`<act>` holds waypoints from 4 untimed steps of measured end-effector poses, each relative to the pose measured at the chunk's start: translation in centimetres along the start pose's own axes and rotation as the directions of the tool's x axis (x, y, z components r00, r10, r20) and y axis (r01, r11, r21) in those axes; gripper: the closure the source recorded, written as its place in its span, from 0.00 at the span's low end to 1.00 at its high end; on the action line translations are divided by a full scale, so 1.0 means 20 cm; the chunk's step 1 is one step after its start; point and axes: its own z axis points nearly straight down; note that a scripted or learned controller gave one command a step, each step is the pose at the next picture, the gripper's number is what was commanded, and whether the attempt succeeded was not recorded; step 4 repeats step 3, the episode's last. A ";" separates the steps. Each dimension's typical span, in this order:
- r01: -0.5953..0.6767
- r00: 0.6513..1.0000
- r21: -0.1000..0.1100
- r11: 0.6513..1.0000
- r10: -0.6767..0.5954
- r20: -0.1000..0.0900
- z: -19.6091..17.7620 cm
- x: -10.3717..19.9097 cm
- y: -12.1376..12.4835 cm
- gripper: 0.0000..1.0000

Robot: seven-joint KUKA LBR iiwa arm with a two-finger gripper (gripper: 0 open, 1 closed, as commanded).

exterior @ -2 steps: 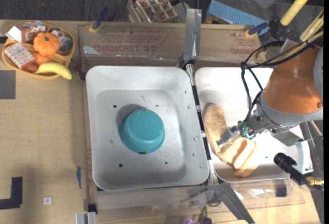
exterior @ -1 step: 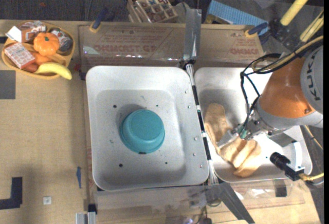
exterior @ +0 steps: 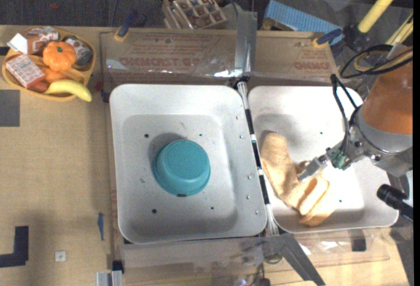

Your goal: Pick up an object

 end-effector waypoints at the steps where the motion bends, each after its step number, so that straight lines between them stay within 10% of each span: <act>1: 0.040 0.999 -0.009 0.999 -0.040 0.006 0.50 0.01 0.04 0.00; 2: 0.039 0.999 -0.011 0.999 -0.039 0.004 0.45 0.01 0.04 1.00; 3: -0.380 0.925 0.003 0.925 0.380 0.001 0.03 0.04 0.51 1.00; 4: -0.380 0.925 0.003 0.925 0.380 0.001 0.03 0.04 0.51 1.00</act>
